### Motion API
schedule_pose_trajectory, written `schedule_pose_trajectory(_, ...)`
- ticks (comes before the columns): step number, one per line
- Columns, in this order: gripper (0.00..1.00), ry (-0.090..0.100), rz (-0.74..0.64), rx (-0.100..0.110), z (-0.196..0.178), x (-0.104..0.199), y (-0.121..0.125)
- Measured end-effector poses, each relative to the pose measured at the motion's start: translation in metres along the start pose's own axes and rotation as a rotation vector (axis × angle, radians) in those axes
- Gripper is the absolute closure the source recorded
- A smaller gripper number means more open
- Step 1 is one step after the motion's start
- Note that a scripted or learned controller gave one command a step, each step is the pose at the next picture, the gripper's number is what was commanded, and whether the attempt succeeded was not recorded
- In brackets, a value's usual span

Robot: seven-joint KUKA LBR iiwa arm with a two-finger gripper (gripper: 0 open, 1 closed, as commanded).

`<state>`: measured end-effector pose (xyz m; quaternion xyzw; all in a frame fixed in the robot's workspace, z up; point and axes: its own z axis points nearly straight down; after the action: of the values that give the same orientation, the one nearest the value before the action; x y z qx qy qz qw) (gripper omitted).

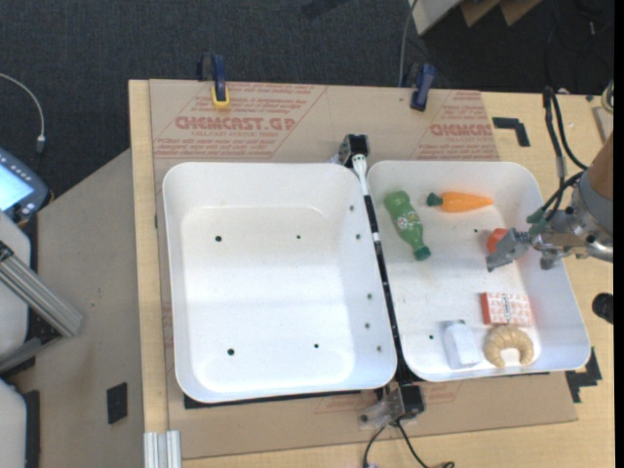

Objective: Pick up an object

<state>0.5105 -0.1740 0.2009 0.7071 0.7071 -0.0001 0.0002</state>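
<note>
1. Jaws: gripper (504, 253) at frame right, over right bin (546, 291); whether parted or closed, cannot tell.
2. Candidates, right bin: green bottle (407, 222), carrot (464, 202), red-and-white packet (506, 308), croissant (511, 344), white block (459, 342).
3. Progress: nothing visibly lifted; grasp and lift outstanding.

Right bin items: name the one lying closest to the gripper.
The small red-orange block, lying right beside the gripper near the right bin's right side. The carrot, green bottle, red-and-white packet and croissant all lie farther off.
</note>
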Motion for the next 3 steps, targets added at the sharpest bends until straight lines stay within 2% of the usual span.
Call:
schedule_pose_trajectory(1,0.0,-0.006,-0.001,-0.008,0.119,0.022,-0.012)
schedule_pose_trajectory(2,1.0,-0.01,0.003,-0.017,0.101,0.019,-0.009)
schedule_pose_trajectory(3,0.0,-0.01,0.003,-0.016,0.101,0.02,-0.01)
